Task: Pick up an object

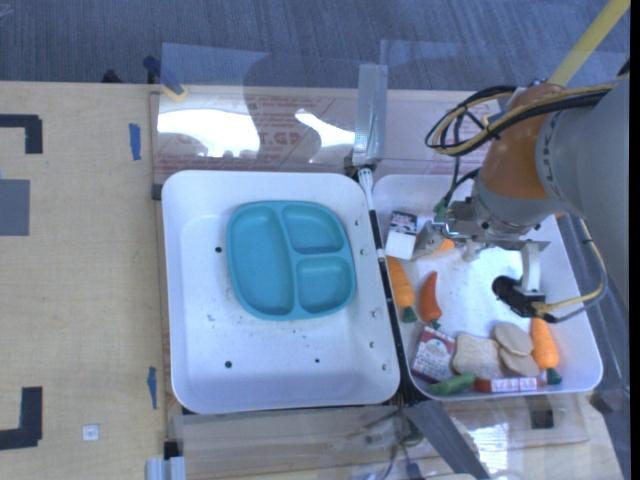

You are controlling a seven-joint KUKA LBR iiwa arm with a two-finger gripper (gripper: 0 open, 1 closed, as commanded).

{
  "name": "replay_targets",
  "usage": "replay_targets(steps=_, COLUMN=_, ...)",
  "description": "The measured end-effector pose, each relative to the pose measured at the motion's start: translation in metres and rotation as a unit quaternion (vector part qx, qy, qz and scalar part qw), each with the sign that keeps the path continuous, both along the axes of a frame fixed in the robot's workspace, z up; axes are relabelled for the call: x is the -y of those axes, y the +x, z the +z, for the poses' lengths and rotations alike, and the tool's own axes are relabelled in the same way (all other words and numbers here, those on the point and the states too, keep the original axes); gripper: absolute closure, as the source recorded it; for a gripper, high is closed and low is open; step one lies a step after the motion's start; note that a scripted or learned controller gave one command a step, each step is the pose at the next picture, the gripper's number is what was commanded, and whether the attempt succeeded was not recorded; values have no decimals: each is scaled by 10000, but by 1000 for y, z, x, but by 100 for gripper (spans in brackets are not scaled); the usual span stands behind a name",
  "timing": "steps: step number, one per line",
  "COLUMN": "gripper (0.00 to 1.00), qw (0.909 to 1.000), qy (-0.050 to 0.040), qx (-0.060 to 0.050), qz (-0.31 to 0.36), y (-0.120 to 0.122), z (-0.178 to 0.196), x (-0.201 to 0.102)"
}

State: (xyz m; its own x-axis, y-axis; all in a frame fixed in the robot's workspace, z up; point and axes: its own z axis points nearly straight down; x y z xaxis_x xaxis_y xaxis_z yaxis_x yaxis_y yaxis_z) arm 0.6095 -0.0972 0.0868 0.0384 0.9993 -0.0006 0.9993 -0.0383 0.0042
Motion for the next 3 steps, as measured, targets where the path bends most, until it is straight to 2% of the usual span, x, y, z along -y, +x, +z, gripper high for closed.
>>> replay_targets(steps=1, gripper=0, qw=9998, qy=10, qx=-153, qz=-152, y=53, z=-1, x=6)
replay_targets(steps=2, gripper=100, qw=9997, qy=43, qx=-203, qz=-137, y=52, z=6, x=2)
replay_targets(steps=3, gripper=100, qw=9960, qy=16, qx=10, qz=-890, y=43, z=100, x=-87)
